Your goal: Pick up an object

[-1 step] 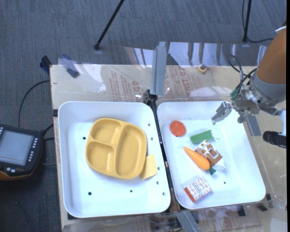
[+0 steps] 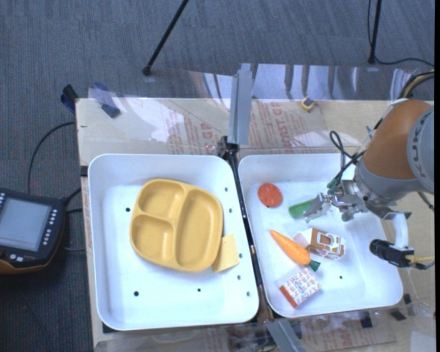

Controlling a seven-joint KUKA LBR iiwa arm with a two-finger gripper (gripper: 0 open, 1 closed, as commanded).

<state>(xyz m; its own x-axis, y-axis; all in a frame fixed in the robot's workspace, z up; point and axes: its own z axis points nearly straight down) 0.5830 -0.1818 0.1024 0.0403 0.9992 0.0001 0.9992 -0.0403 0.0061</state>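
Green object (image 2: 301, 209) beside end effector (image 2: 330, 204)

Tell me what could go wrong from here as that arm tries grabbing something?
The gripper sits beside the green pepper-shaped toy, near the right white bin's middle. It might nudge the toy away rather than catch it. The orange toy carrot, small printed carton and red-and-white packet lie close together, so a descent there could hit two at once.
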